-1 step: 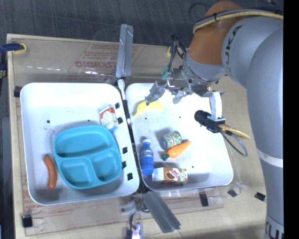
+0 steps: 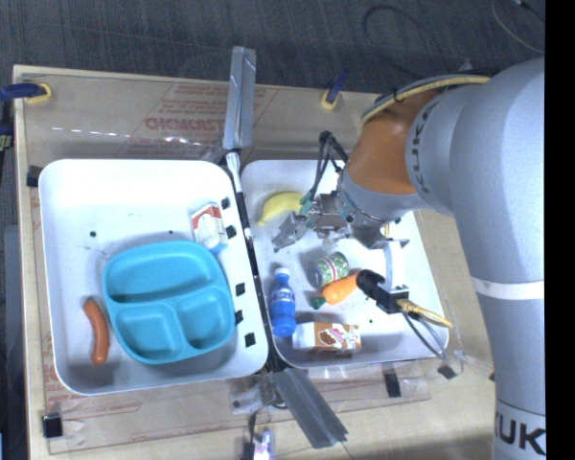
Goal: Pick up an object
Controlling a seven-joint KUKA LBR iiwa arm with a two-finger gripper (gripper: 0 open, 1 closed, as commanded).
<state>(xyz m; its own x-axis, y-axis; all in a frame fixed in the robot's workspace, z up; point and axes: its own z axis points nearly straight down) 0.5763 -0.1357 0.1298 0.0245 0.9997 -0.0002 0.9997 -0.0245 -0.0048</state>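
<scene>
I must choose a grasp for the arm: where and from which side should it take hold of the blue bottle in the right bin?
Grip the blue bottle across its mid-body, from straight above. It lies flat, white cap toward the far side, close by the bin wall, so fingers would probably fit best closing across its narrow width.

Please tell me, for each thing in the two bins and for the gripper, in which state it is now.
blue tray: flat, right side up, left bin
sausage: lying beside the tray
small carton: tilted by the divider
banana: lying, right bin
blue bottle: on its side
can: on its side
carrot: lying
snack box: lying flat
gripper: above right bin, holds nothing
</scene>
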